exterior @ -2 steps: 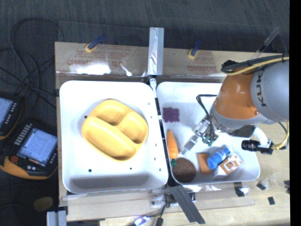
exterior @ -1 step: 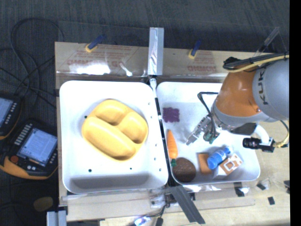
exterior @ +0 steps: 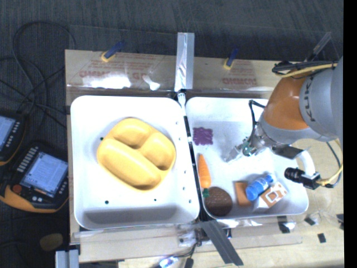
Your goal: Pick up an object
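Hovering pincer (exterior: 244, 149) above right bin (exterior: 223, 128), near purple grapes (exterior: 202, 135).

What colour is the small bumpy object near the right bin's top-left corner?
Purple, clearest in the camera view, above the carrot.

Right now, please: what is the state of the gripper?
Gripper: low over the right bin, with nothing seen in its grasp; open or closed cannot be told.
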You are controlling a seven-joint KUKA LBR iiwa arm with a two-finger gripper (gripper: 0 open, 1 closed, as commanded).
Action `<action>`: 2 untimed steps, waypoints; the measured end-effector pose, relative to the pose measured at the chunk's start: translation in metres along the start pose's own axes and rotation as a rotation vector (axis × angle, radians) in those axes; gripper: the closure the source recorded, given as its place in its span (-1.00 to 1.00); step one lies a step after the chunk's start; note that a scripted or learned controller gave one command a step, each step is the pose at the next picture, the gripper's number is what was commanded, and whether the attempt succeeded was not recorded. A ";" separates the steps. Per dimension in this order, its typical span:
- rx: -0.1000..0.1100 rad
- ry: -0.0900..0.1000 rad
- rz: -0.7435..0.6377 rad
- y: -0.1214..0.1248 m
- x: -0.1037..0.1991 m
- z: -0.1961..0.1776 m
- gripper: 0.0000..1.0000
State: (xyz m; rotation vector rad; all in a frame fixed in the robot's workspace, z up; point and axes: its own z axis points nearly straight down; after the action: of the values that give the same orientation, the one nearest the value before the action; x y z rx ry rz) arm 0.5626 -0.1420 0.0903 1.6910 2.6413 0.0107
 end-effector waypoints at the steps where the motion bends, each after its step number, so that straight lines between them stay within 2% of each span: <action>1: -0.001 -0.004 0.000 0.000 -0.001 0.001 -1.00; 2: -0.001 -0.009 0.091 -0.070 0.027 0.000 -1.00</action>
State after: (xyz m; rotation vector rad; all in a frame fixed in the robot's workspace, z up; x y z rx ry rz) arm 0.4877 -0.1471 0.0897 1.8056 2.5551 0.0054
